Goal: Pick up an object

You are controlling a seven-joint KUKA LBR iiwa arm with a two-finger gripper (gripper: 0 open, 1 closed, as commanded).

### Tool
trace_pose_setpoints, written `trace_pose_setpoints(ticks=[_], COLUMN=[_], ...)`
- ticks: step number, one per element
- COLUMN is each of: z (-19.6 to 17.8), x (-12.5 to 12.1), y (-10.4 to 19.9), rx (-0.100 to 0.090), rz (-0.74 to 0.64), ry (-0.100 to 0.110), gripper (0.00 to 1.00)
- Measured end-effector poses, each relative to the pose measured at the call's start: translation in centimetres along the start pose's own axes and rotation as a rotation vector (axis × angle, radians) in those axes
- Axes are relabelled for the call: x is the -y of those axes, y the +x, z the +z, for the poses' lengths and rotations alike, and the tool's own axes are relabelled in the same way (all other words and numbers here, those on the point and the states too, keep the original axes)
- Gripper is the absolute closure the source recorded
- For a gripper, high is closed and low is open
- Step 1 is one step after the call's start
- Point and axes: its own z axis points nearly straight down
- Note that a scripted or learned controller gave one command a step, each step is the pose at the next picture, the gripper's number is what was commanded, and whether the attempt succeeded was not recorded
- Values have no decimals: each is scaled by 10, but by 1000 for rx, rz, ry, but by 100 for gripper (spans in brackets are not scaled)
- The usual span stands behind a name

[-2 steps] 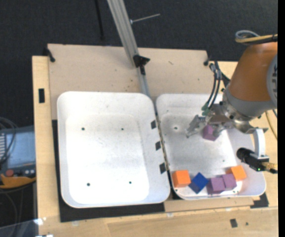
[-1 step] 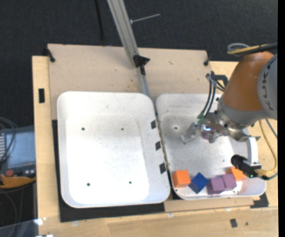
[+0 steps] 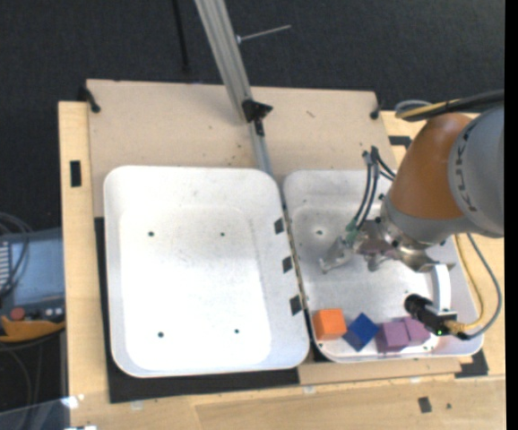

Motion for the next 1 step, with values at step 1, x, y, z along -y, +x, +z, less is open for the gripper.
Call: trace_pose_setpoints(ticks=[1], z=[-14], x=[-2], y=[-1], rx=[0], rz=[7], ry=[-9], gripper=[100])
